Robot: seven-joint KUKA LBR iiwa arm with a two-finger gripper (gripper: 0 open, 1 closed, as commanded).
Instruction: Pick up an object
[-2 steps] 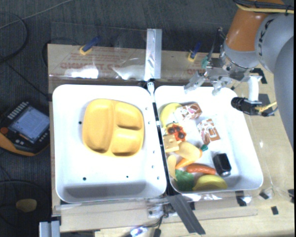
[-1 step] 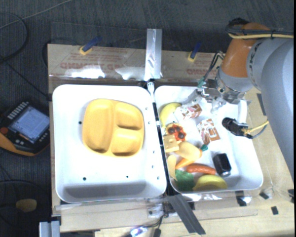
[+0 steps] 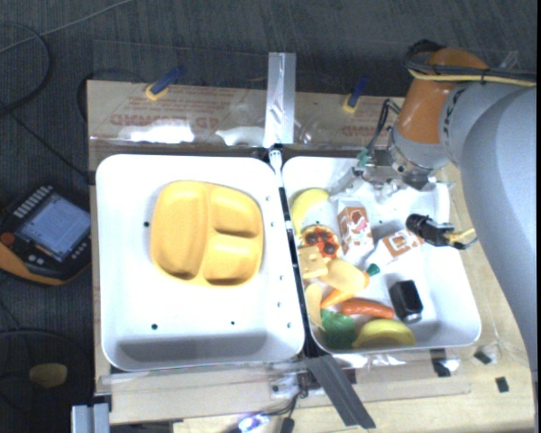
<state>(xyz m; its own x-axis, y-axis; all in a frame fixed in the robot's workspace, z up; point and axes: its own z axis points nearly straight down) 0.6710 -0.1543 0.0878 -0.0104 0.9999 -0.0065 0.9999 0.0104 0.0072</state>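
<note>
The right bin (image 3: 451,278) holds a heap of toy food and small items. Among them are a pale yellow round piece (image 3: 308,202), a small white and red carton (image 3: 353,225), an orange carrot (image 3: 365,308), a yellow piece (image 3: 385,334) and a black block (image 3: 406,299). A small brown and white box (image 3: 398,243) lies near the bin's right side. My gripper (image 3: 379,171) hangs over the back of the right bin, just behind the carton, below the orange wrist band (image 3: 424,111). I see nothing held in it.
A yellow divided plate (image 3: 206,233) lies in the left bin (image 3: 126,314). A metal divider post (image 3: 280,97) stands behind the wall between the bins. A handheld controller (image 3: 45,233) rests on the floor to the left. The grey arm (image 3: 505,197) covers the bench's right edge.
</note>
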